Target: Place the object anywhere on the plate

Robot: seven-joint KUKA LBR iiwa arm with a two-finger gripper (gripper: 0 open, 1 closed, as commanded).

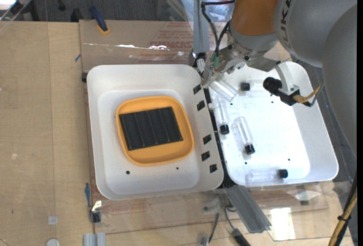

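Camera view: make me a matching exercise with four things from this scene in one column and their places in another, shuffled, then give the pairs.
Things:
1. orange plate
2. clear tube with black cap
3. gripper
4. blue clip

Places:
A. on the cardboard behind the left bin
B. in the left bin
C. over the back left corner of the right bin
D. lying in the middle of the right bin

Pairs: 1-B, 2-D, 3-C, 4-A
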